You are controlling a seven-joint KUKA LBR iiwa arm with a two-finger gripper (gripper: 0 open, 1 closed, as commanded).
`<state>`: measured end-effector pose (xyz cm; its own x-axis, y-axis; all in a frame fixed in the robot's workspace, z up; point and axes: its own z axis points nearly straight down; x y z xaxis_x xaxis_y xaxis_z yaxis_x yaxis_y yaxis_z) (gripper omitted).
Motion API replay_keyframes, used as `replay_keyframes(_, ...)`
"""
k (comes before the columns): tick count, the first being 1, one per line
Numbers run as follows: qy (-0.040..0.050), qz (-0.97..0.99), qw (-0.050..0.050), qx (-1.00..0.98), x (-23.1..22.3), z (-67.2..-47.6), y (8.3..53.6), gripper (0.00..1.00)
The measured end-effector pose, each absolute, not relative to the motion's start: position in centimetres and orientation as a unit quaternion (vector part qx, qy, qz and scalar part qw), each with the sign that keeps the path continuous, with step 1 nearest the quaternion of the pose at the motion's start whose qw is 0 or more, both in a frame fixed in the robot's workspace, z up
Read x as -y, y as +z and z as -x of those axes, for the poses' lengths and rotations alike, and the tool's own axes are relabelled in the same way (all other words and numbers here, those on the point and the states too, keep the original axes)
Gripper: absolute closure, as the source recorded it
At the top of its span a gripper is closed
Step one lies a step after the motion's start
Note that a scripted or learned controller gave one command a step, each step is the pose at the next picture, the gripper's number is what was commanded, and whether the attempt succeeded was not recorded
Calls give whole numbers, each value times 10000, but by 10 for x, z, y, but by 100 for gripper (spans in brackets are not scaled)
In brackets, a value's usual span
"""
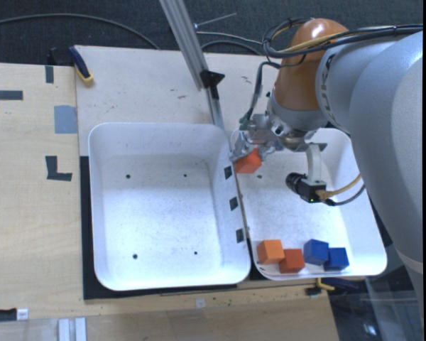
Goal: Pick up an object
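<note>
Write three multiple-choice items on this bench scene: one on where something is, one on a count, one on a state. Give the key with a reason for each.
1. Where do the loose blocks lie?
A. Near edge of the right bin
B. Middle of the left bin
C. On the bench

2. How many blue blocks lie in the right bin?
A. None
B. Two
C. Four

3. What is between the gripper's fingers?
A. A blue block
B. Nothing
C. An orange block

Key:
1 A: the blocks, such as the lighter orange block, sit along the right bin's near edge.
2 B: two blue blocks lie side by side.
3 C: the gripper has the orange block between its fingers, above the bin floor.
</note>
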<state>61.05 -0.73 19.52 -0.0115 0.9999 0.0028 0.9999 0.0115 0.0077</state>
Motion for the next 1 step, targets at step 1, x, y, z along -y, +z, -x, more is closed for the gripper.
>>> replay_keyframes(1,-10,-7054,-14,-7088,-29,-598,191,100)
